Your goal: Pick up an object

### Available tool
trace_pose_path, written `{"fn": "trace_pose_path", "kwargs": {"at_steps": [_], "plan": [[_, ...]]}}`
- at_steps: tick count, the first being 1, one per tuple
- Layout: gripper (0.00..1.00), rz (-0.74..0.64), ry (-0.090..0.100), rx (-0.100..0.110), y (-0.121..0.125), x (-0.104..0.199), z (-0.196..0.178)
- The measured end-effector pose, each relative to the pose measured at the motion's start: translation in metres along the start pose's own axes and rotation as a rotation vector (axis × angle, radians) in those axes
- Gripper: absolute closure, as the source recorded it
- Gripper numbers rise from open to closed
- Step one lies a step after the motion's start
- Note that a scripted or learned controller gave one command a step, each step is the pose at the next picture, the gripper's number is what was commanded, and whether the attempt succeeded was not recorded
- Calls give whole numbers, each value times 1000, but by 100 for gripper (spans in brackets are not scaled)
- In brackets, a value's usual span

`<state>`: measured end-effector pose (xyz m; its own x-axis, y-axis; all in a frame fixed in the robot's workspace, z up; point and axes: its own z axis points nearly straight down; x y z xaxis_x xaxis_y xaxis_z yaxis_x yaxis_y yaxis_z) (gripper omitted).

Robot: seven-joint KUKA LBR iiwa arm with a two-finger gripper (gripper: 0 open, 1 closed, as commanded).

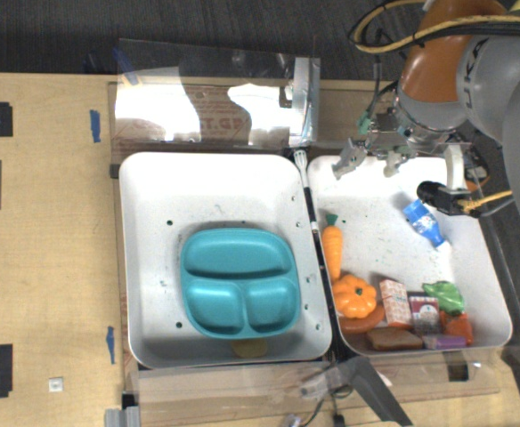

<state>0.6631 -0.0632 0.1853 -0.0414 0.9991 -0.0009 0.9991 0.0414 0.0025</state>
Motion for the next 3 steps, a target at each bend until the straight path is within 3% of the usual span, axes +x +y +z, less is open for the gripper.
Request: {"fn": "trace_pose_path", "kwargs": {"at_steps": [1, 2, 3], "plan": [[0, 44, -2, 1, 1, -62, 15], [0, -141, 1, 6, -16, -112, 96], [100, -143, -1, -4, -13, -112, 81]]}}
